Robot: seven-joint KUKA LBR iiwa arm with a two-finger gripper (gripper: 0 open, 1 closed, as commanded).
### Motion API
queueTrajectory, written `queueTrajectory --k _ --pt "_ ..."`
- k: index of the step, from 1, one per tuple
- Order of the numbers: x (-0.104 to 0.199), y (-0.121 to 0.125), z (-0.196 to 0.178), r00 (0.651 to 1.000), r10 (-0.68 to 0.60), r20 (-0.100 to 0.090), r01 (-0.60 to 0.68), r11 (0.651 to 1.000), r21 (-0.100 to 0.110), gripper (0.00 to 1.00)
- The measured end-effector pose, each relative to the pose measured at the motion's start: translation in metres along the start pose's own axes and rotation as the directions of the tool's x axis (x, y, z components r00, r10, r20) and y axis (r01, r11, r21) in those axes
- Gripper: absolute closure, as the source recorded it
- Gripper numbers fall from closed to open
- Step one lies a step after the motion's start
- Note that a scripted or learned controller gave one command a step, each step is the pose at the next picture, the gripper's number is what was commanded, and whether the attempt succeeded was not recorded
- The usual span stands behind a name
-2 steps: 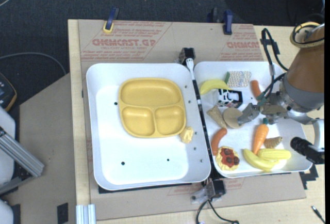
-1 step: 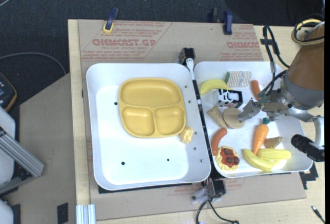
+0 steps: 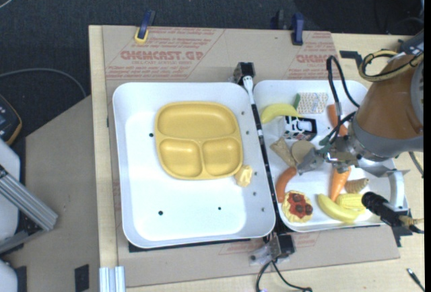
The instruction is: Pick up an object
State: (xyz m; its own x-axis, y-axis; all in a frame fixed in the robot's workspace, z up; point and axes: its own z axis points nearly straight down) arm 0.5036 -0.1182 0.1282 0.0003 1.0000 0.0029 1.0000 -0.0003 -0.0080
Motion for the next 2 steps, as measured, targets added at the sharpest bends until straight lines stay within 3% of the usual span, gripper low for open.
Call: queueTrajectory --k 1,2 --pt "0.001 -0.001 0.046 1.000 0.000 0.001 0.000 1.000 -0.003 0.00" --pt "0.000 0.000 0.033 1.000 0.002 0.003 -0.002 1.000 -0.009 1.00"
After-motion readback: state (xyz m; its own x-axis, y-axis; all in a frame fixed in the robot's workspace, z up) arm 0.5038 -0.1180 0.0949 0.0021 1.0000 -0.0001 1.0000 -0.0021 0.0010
